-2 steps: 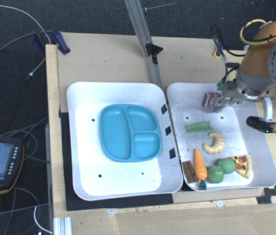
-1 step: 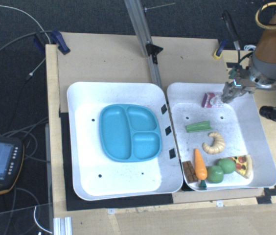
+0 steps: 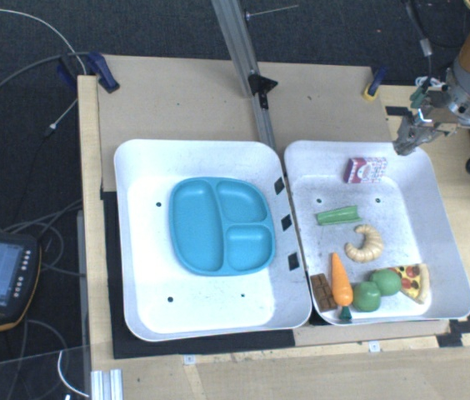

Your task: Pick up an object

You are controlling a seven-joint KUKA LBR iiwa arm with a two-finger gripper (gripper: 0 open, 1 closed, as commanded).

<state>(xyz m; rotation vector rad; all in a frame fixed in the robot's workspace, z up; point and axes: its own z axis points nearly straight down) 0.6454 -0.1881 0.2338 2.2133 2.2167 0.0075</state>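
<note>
Tapered glossy carrot [image 3: 341, 280] beside ridged, curved croissant [image 3: 365, 243]

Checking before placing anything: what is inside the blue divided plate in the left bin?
The blue divided plastic plate holds nothing in its three compartments; the shallow white left bin beneath it is covered there.

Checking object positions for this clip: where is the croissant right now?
The croissant lies in the right bin, near its middle, just below the green pod and above the green apple.
</note>
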